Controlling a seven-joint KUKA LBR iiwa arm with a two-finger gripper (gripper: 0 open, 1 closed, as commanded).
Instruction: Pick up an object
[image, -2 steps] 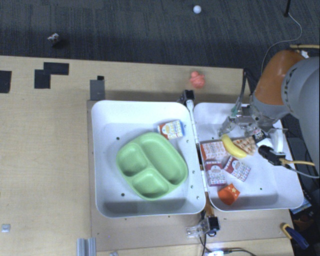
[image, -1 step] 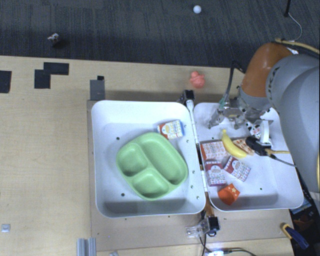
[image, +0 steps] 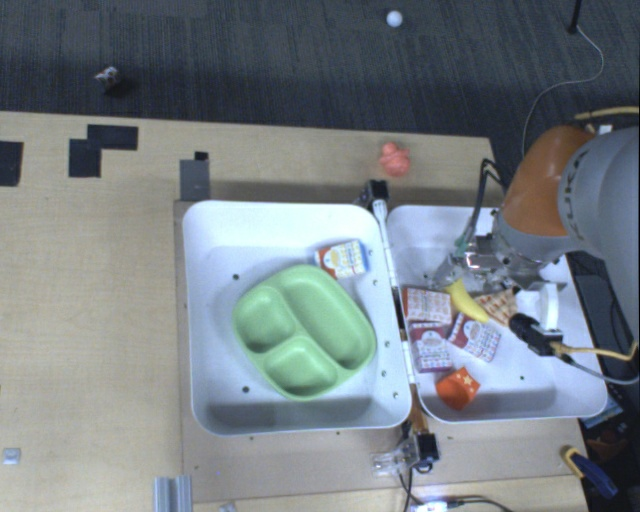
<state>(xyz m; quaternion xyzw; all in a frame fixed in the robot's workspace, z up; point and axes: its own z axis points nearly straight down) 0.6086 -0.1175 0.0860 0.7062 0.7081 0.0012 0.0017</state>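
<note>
Starting at the left: bare wooden bench (image: 90, 330), a few black tape patches near its far edge. Next, the left bin (image: 205, 400), carrying a green divided plate (image: 303, 330) tilted across its floor, with a small printed carton (image: 343, 258) just beyond the plate's far rim. Over the shared wall into the right bin (image: 570, 395): red-and-white printed packets (image: 430, 325) lying flat and overlapping, a yellow banana (image: 467, 302) resting across them, a small orange-red object (image: 459, 387) near the front wall. A pink lump (image: 395, 158) sitting out on the bench behind the bins.

Then the arm, coming in from the right, wrist lowered over the banana's far end. Pincer (image: 478, 268) hovering right above that clutter; impossible to tell whether spread or pressed together, metalwork too tangled against the packets.

Likely target: the banana. Probably light, smooth-skinned, curved, so apt to roll or squirt sideways under a poor pinch. Best taken across the thick middle, square to its length. Packets look thin and flat, hard to get under. Nothing visibly lifted yet.
</note>
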